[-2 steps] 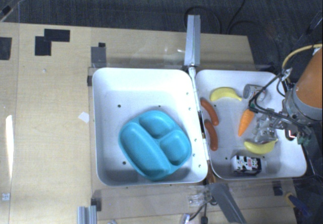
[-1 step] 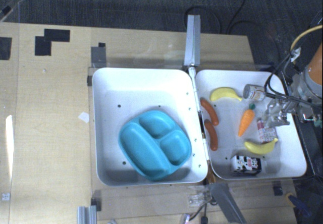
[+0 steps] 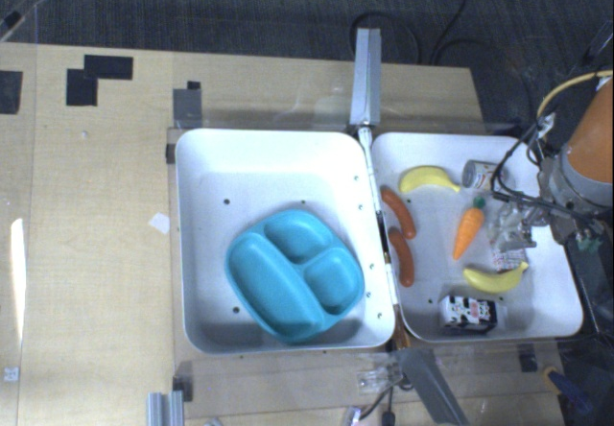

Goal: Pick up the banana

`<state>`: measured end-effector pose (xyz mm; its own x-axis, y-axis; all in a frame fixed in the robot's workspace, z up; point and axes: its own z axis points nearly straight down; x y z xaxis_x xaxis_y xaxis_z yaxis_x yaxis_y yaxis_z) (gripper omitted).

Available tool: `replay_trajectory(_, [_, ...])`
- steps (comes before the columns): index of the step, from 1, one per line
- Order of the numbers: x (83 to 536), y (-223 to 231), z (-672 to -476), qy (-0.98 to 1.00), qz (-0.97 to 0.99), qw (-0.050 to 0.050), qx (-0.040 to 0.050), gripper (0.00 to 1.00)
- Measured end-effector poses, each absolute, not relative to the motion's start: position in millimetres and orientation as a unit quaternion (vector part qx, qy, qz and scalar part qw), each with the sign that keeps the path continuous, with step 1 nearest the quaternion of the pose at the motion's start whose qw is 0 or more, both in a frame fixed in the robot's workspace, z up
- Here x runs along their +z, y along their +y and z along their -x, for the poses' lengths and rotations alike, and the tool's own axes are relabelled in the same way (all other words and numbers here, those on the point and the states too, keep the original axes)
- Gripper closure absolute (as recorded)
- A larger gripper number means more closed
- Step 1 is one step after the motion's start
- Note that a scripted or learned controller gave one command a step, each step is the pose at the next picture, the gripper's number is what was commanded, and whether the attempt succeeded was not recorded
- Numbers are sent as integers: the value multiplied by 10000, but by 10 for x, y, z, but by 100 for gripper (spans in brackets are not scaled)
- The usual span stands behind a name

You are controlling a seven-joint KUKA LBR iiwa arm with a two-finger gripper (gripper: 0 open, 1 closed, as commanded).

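Tool (image 3: 511, 244) just above banana (image 3: 495, 278), near right bin wall (image 3: 572, 290).

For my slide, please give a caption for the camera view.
Gripper above a banana in the right bin; blue tray in the left bin.

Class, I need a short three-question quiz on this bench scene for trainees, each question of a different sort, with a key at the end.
1. True or false: the blue tray lies in the left bin.
2. How many bananas are in the right bin?
3. Which lies nearest the gripper: A) sausages, B) near banana, C) far banana?

Key:
1. True.
2. Two.
3. B; the carrot lies just left of it.
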<state>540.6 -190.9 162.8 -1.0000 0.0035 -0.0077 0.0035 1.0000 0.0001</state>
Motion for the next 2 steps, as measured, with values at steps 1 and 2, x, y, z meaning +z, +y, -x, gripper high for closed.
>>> replay_trajectory(1, [1655, -1938, -5903, 9956, 934, 61, -10, 100])
replay_trajectory(2, [1655, -1938, -5902, 9956, 931, 60, -9, 0])
